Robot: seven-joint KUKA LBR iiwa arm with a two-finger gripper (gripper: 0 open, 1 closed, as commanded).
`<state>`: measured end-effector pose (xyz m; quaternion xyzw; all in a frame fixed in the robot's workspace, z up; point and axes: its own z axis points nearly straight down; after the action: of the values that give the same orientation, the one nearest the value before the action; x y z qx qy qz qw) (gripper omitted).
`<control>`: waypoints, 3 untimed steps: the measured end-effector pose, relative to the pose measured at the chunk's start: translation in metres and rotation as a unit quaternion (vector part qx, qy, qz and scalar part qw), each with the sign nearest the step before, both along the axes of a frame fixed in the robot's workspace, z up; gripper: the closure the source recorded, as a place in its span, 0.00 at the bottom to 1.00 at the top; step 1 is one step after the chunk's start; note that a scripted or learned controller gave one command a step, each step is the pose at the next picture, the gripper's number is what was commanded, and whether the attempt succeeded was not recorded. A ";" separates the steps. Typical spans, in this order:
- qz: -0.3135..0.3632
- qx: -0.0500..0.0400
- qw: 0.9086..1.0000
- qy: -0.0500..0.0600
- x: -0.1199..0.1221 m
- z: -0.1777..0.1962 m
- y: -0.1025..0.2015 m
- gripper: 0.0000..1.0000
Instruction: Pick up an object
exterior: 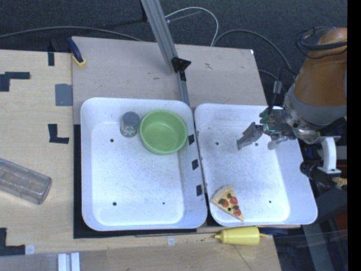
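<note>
Bowl [163, 131], can [130, 123], pizza slice [228, 201], one each

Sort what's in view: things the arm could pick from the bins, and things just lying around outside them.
In the bins, for picking:
- green bowl, left bin
- small can, beside the bowl
- pizza slice, right bin
- gripper above the right bin

Lying about:
- yellow bottle on the bench edge
- clear tube at left
</note>
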<state>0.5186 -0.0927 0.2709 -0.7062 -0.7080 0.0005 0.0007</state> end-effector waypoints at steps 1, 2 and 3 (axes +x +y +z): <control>0.000 0.000 1.000 0.000 0.000 0.000 0.000 0.00; -0.001 0.000 1.000 0.003 -0.009 -0.061 0.000 0.00; -0.001 0.000 1.000 0.004 -0.011 -0.125 -0.002 0.00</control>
<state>0.5078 -0.0948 0.1456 -0.7070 -0.7072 0.0028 0.0035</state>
